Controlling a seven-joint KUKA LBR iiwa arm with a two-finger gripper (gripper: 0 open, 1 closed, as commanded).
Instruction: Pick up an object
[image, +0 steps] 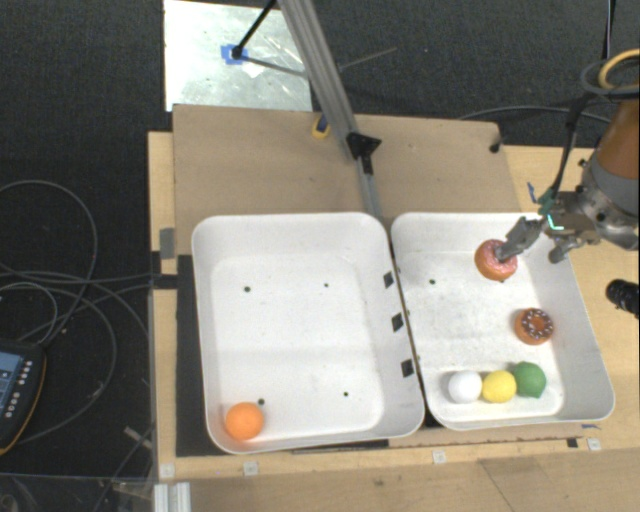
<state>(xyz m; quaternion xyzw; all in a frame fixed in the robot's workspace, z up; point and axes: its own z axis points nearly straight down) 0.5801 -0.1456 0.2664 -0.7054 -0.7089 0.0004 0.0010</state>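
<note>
camera view | jaws (537, 240) at pink donut (494, 260) | grip unclear

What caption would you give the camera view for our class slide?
Arm's gripper poised beside a pink donut in the right bin, near a chocolate donut and three balls; orange ball sits left.

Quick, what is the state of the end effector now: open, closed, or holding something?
End effector: open, one finger touching the pink donut, not holding it.
</note>
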